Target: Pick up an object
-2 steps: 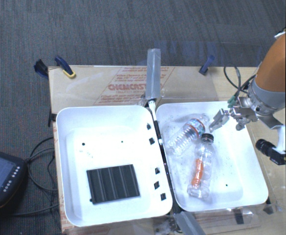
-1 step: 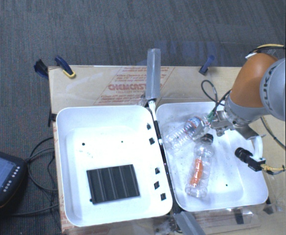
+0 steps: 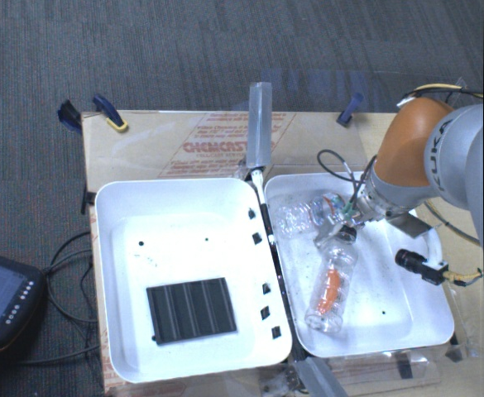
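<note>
The desk is a pale wooden board with red printing near its middle back. Two white bins sit directly on it side by side, touching along their inner edges: the left bin and the right bin. Blue clamps grip the board's back edge, two at the left corner and one toward the right. A grey upright post stands at the back between the bins.
</note>
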You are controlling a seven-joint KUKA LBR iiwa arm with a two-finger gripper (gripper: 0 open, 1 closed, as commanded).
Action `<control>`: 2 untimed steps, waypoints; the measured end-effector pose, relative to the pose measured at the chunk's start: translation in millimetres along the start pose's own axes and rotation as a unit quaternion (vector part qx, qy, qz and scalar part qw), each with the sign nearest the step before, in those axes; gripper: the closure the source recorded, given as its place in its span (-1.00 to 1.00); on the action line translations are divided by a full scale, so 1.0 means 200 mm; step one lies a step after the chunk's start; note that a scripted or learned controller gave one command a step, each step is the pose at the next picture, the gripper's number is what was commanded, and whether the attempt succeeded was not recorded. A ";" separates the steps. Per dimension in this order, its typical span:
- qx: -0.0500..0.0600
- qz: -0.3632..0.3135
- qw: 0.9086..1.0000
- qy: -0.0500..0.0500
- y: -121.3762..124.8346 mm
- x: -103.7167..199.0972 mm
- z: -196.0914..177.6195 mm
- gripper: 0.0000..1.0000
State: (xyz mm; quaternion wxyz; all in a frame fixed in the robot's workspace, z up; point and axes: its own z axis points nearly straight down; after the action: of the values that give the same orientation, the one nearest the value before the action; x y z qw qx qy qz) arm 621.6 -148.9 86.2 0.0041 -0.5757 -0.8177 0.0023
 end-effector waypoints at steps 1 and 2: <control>0.003 0.077 0.997 0.003 0.05 -0.15 0.00 -1.00; 0.009 0.076 0.997 0.004 0.04 -0.15 -0.03 1.00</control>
State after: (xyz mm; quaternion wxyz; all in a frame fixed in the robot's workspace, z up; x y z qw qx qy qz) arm 638.9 -175.4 92.5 0.0124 -0.6362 -0.7714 0.0076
